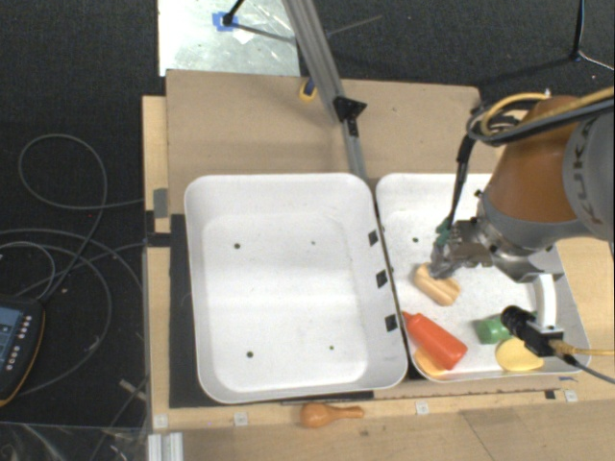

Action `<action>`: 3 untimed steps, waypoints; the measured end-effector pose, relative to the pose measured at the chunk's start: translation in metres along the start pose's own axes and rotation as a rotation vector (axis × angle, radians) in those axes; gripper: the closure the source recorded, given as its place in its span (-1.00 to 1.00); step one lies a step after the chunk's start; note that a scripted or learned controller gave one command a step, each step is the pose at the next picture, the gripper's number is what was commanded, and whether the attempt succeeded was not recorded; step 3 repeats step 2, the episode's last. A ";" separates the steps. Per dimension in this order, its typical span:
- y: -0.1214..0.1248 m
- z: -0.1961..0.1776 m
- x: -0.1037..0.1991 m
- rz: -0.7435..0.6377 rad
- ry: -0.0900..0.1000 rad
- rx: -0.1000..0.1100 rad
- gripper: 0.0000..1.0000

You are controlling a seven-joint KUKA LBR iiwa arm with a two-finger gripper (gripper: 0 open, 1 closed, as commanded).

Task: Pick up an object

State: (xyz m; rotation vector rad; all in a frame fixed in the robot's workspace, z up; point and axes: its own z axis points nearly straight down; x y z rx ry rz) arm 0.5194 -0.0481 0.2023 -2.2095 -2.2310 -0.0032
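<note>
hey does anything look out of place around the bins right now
Yes. A small orange-tan pear-shaped object lies outside both bins, on the bench's front edge below the left bin. The other objects, such as the tan bread-like piece and the orange-red piece, sit in the right bin.

Open floor across the left bin (279, 286); right bin (408, 200) crowded along its near edge by orange block (437, 342), green piece (491, 329), yellow piece (517, 356).
</note>
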 end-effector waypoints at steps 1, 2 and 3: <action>-0.003 -0.016 0.058 -0.003 0.000 -0.003 1.00; -0.001 -0.018 0.108 -0.002 0.000 -0.001 1.00; -0.001 -0.018 0.108 -0.002 0.000 -0.001 1.00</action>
